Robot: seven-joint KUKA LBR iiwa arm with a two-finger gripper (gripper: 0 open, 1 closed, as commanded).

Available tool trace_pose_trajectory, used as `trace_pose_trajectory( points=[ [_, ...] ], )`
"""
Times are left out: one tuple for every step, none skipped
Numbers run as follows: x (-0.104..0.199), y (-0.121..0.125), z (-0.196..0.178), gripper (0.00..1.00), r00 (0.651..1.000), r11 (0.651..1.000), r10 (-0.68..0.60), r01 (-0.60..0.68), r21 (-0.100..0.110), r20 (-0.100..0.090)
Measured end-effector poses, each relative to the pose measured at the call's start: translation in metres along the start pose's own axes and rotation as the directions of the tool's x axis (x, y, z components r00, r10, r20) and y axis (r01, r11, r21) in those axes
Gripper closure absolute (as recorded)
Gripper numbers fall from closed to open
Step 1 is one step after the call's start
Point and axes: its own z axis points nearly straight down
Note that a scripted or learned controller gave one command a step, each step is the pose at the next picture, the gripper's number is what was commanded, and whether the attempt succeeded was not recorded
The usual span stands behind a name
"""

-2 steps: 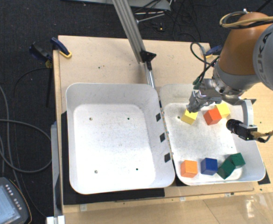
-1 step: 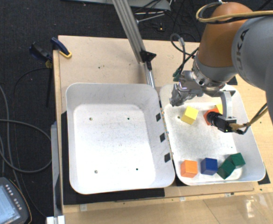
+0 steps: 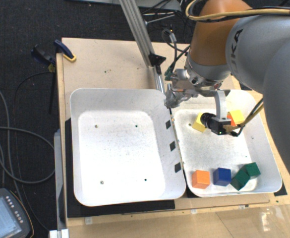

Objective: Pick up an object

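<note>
The tool (image 3: 173, 99) hangs low over the far left corner of the right bin (image 3: 263, 152), close to the seam where the two bins meet. From this angle it cannot be told how far open it is, and nothing can be seen in its grasp. The grey arm (image 3: 263, 43) with its orange band reaches in from the right and covers much of that bin's far side. Just beside the tool, on the bin floor, lies a yellow block (image 3: 199, 123). A second yellow block (image 3: 237, 117) sits further right, partly hidden behind the wrist. Along the near edge of the same bin stand an orange cube (image 3: 201, 178), a blue cube (image 3: 222, 176) and the green blocks (image 3: 241, 179), close together in a row. The left bin (image 3: 80, 133) shows a white floor speckled with fine dark marks. Both bins rest on a pale wooden worktop (image 3: 110, 63), which carries a blue and yellow clamp (image 3: 60, 49) at its far left corner. A metal rail (image 3: 135, 24) slants down to the seam between the bins. Around the worktop is a dark carpeted floor (image 3: 21, 24), with thin cables (image 3: 1, 133) looping at the left and a small screen (image 3: 3, 217) in the near left corner.
</note>
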Motion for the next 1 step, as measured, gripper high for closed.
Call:
trace_pose_trajectory(
  points=[
    [0.0529, 0.0037, 0.0186, 1.0, 1.0, 1.0, 0.0, 0.0, 0.004, 0.001]
  ],
)
